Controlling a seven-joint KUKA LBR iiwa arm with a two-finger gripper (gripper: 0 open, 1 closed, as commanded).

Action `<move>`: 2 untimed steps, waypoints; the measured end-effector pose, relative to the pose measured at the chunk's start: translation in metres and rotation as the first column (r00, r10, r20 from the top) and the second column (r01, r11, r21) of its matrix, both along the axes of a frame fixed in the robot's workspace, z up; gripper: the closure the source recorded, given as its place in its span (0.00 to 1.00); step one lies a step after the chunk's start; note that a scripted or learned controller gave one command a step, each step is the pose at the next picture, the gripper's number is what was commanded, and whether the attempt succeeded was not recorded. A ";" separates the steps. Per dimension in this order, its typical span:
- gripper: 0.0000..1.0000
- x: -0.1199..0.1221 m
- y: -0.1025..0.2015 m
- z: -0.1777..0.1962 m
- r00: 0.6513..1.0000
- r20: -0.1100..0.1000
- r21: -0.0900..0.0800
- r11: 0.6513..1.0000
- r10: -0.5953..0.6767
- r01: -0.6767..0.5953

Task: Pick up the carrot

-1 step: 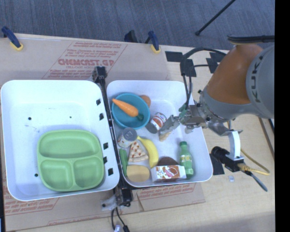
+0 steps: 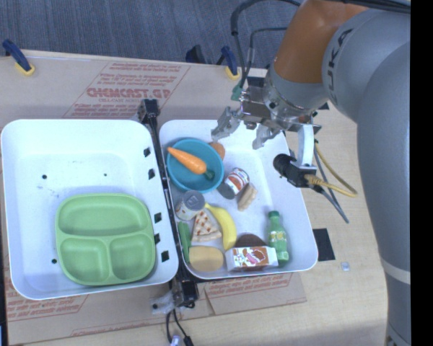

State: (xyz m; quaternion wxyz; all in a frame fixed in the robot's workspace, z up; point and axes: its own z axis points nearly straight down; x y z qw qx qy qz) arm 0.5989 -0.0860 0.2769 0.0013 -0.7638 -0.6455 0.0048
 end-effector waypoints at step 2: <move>0.00 0.022 0.078 -0.088 0.981 -0.012 -0.004 0.981 -0.193 0.193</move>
